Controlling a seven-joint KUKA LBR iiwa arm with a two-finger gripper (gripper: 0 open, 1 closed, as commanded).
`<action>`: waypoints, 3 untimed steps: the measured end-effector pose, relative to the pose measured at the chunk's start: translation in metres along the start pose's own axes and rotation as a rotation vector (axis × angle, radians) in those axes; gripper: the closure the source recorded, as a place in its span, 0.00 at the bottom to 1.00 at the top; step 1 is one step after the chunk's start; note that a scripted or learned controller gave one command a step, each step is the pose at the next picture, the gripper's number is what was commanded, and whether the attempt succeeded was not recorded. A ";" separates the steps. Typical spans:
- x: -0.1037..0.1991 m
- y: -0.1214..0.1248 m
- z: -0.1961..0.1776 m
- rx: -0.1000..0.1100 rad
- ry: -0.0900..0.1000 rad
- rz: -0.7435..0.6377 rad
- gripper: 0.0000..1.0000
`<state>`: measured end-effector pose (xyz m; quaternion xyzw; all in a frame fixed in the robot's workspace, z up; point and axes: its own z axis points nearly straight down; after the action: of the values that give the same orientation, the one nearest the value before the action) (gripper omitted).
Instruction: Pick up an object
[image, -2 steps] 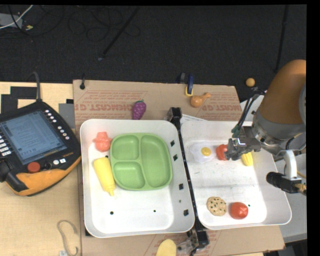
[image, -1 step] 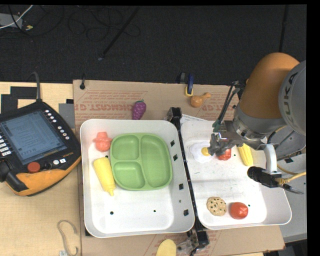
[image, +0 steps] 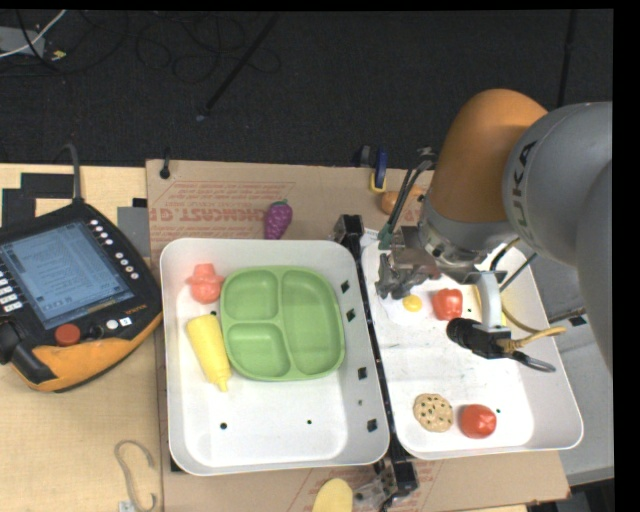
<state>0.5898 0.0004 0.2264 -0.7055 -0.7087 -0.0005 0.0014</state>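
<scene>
Two white bins sit side by side, and as far as can be seen nothing has been lifted out of either. At the far left, outside them, a pendant (image: 60, 285) lies on the bench. The left bin (image: 260, 435) holds a pink toy (image: 203, 283) near its upper left corner and a yellow toy (image: 209, 350) just below that. A green plate (image: 281, 323) lies beside both. All three rest on the bin floor, well apart from the arm. A purple thing (image: 278, 218) lies on the cardboard beyond this bin.

In the right bin (image: 545, 415) the gripper (image: 398, 285) is low over the upper left part, near the wall between the bins. From this angle I cannot tell whether it is open or closed, and nothing shows as held in it. A small yellow piece (image: 411, 303) lies just beside its tip; whether the two touch is unclear. A red block (image: 447, 302) rests on the floor to the right of that piece. Toward the near edge lie a cookie (image: 432, 411) and a red ball (image: 478, 420), close together and well apart from the gripper.

I judge the reach to be about done, with the yellow piece the likely target and the red block the next nearest. Closing on it and lifting it clear of the floor are yet to be done, so the task is not complete.
</scene>
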 end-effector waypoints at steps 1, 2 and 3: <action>0.033 0.034 -0.006 -0.002 -0.001 0.003 1.00; 0.060 0.051 -0.010 -0.001 -0.001 0.004 1.00; 0.061 0.050 -0.010 0.000 -0.003 0.006 1.00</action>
<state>0.6394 0.0613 0.2370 -0.7075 -0.7068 0.0007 0.0005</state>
